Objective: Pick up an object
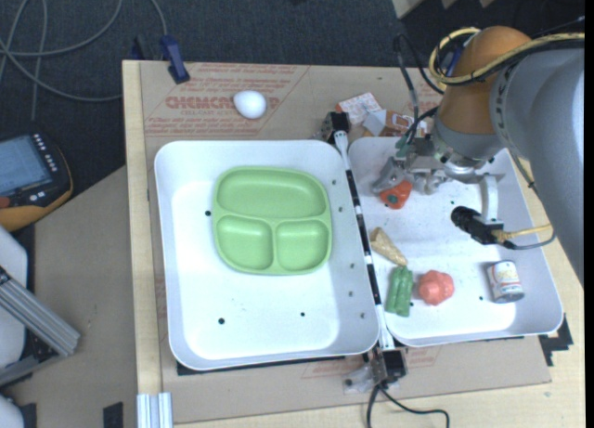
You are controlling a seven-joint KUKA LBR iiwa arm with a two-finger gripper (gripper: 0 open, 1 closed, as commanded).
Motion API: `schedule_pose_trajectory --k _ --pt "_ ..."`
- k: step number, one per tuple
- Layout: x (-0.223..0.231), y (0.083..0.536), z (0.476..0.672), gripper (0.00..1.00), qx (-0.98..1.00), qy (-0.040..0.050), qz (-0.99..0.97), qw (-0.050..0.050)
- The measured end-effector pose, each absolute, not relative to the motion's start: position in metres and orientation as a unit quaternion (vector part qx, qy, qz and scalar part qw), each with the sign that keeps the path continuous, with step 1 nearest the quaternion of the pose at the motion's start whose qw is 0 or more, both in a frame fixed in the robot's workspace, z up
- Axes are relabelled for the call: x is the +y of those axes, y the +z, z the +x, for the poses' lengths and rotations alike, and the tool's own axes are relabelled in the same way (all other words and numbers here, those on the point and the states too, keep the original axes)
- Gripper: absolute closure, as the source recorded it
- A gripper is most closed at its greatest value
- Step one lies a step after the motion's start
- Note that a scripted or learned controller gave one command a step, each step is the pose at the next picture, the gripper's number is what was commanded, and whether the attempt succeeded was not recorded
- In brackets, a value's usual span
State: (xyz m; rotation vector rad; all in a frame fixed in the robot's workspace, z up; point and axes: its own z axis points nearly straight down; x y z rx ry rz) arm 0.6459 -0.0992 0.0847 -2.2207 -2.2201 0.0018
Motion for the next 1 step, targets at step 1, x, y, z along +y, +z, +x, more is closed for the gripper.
schedule_pose_trajectory --k 1 --pt "-0.1068 0.085 0.6669 0.0 -0.707 -0.0004 -0.707 -0.001"
